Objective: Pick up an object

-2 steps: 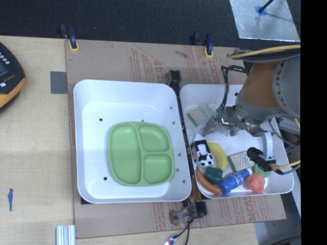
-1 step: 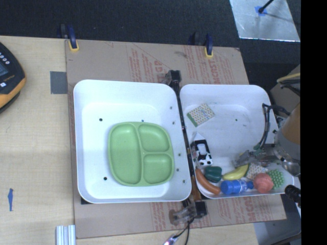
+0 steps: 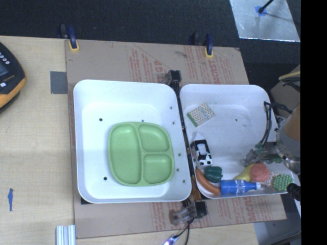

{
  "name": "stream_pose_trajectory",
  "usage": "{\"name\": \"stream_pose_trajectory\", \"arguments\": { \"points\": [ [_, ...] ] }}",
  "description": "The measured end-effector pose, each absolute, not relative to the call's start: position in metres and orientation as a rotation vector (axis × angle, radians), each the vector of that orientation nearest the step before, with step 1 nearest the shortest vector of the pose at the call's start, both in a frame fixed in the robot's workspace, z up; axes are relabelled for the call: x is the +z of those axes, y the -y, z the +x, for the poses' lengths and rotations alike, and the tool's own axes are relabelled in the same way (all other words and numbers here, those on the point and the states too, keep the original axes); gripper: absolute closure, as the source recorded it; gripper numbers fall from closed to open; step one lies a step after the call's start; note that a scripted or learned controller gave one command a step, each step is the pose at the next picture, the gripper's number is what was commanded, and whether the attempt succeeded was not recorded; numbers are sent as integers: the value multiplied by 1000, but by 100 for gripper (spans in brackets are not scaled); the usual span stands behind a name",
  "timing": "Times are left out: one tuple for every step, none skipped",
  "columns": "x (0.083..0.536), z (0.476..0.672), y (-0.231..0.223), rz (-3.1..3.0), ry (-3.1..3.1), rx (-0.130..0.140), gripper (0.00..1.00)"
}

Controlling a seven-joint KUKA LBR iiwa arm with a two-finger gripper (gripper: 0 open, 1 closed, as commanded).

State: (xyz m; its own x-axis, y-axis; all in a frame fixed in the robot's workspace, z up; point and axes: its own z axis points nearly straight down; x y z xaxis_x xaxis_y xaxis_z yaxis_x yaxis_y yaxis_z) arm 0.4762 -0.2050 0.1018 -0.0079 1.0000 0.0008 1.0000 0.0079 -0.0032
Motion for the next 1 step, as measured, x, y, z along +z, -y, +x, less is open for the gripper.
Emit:
{"name": "stream_pose_trajectory", "arguments": {
  "points": [
    [192,485,74,-2211,2228,3,100]
  ]
}}
